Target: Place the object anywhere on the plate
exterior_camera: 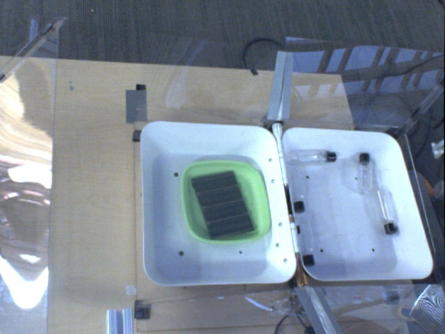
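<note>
Risk starts in the left bin [160, 256]: the green plate [189, 218] sits loose on its floor, and the dark ridged block [222, 204] lies flat inside it, slightly askew, so you can likely count the task as done. Another descent there could drag the block over the low rim or shove the plate. In the right bin [348, 259], 2 clear capped tubes [311, 156] [384, 211] lie apart; a stray pick could mistake them for the object, and they would probably roll.

A rounded grey part [429, 307] with a dull sheen sits at the lower right corner, too cropped to identify.
</note>
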### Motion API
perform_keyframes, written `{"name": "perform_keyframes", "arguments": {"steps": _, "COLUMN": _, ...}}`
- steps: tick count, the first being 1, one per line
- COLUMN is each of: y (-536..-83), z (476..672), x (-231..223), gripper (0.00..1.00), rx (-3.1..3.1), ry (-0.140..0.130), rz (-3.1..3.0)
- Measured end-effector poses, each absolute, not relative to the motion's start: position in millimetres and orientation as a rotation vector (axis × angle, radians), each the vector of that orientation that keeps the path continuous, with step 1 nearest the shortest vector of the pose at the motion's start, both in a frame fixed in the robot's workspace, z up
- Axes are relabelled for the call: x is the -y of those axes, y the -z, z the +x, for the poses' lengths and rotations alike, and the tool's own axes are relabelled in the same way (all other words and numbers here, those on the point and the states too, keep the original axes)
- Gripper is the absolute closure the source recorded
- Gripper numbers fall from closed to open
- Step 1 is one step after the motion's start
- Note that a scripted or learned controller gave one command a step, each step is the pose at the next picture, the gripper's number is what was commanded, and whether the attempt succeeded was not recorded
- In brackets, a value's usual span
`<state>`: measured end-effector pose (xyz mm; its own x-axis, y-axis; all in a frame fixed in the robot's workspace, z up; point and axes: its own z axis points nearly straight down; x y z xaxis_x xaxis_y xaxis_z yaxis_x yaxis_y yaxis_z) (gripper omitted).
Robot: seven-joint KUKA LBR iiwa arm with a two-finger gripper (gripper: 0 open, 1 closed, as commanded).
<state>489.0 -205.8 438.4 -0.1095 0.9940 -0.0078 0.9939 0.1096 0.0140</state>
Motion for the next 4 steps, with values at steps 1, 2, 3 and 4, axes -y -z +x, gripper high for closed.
{"name": "perform_keyframes", "arguments": {"steps": 1, "y": -323, "z": 488.6, "x": 206, "gripper": 0.00, "rx": -2.287, "ry": -0.004, "rz": 2.145}}
{"name": "perform_keyframes", "arguments": {"steps": 2, "y": -270, "z": 488.9, "x": 206, "gripper": 0.00, "rx": -2.265, "ry": -0.003, "rz": 2.169}}
{"name": "perform_keyframes", "arguments": {"steps": 3, "y": -256, "z": 488.7, "x": 206, "gripper": 0.00, "rx": -2.218, "ry": -0.005, "rz": 2.217}}
{"name": "perform_keyframes", "arguments": {"steps": 4, "y": -317, "z": 489.0, "x": 206, "gripper": 0.00, "rx": -2.137, "ry": -0.006, "rz": 2.291}}
